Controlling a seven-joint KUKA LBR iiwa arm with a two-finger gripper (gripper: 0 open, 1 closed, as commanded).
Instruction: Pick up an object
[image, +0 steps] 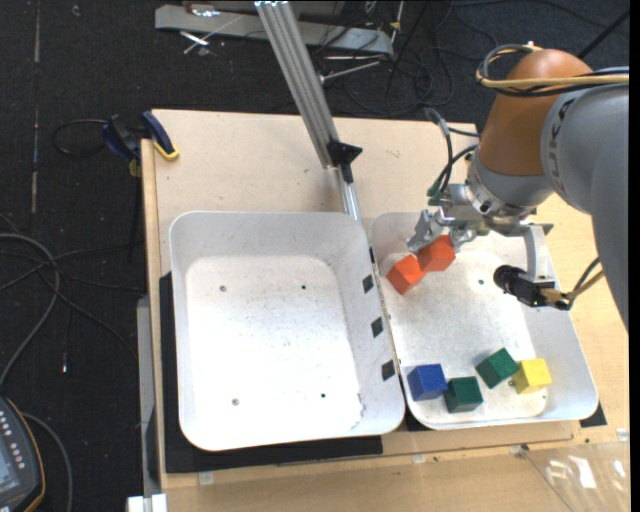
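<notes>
Two orange blocks in the right bin (560, 330), toward its upper left: one orange block (404, 272) lower and nearer the divide between the bins, the second orange block (437, 255) just up and right of it, touching or nearly so; both tilted rather than lying square. Directly above the second block, the gripper (436, 236), its metal fingers angled down and left; one finger tip at the upper left of that block, the other at its upper right, so jaws seemingly closed on it, though the slant of the view leaves the contact uncertain. Whether either block clears the bin floor, hard to tell.

Behind the gripper, the grey arm (590, 130) with its orange band (525, 105), reaching in from the right; cables looped over the top of the band; a black fitting with a cable (522, 285) hanging below the wrist, over the right bin.

Along the lower edge of the right bin, a row of small blocks: a blue block (428, 381), a dark green block (463, 393) just beside it, a second green block (496, 367) up and right, and a yellow block (532, 375) touching that one.

To the left, the left bin (190, 240), white and speckled, side by side with the right one; a slanted metal pole (305, 85) rising from the bench at the upper meeting of the bins; a blue and yellow clamp (152, 135) at the bench's far left corner.
</notes>
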